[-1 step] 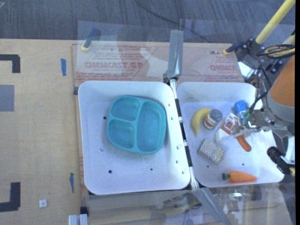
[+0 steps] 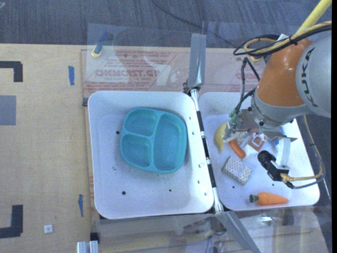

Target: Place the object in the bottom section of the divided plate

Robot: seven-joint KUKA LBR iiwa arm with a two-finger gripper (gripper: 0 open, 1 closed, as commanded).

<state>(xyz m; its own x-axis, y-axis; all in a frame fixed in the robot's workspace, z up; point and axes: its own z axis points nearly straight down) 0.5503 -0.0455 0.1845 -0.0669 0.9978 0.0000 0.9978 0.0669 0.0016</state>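
We see two white bins side by side on the bench. In the left bin (image 2: 105,194) lies a blue plate (image 2: 154,139) with three sections; it sits a little turned, near the middle of the bin. Nothing lies in its sections.

The arm (image 2: 287,78) comes in from the right and hangs over the right bin (image 2: 305,194). Its gripper (image 2: 243,132) is low over the upper left part of this bin, among the objects. The arm's body hides much of it, so we cannot tell how it stands or whether it has hold of anything.

In the right bin we see a banana (image 2: 219,136) near the left wall, just beside the gripper. A small orange piece (image 2: 237,149) lies just below the gripper. Lower, there is a dotted white block (image 2: 236,169), and a carrot (image 2: 269,198) lies near the bottom edge. All these things are in the right bin, well apart from the plate.
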